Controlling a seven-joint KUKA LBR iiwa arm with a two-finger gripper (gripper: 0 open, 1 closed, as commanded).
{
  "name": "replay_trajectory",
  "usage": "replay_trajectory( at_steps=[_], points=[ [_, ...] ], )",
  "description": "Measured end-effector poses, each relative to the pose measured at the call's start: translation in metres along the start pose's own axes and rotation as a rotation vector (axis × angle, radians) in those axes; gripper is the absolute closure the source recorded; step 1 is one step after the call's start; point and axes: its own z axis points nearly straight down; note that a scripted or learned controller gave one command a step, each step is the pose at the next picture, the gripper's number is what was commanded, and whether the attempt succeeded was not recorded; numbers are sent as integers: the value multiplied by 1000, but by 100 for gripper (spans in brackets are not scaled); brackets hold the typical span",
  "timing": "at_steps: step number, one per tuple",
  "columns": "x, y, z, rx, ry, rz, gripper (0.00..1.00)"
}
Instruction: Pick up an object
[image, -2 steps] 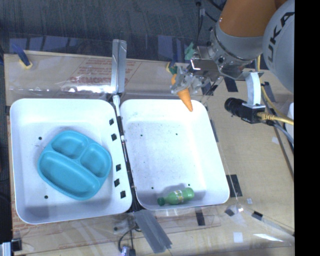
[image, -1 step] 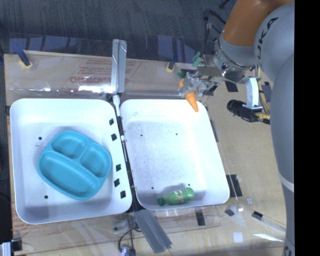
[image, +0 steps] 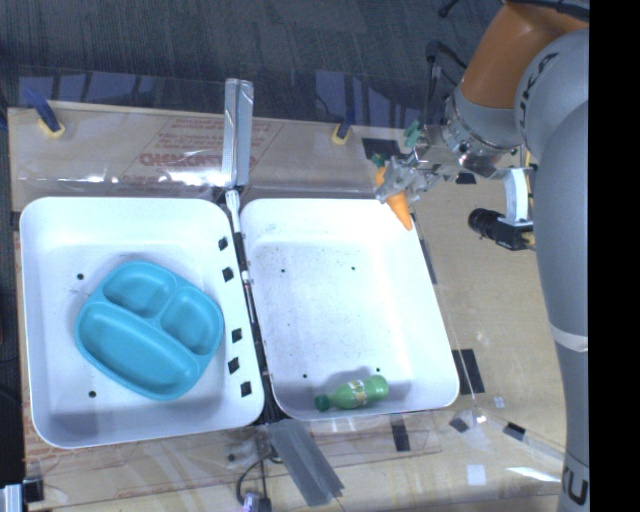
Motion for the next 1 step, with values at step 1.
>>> replay_trajectory(
  at_steps=[1],
  points=[
    [-1,9,9,-3,0,-5,100]
  ],
)
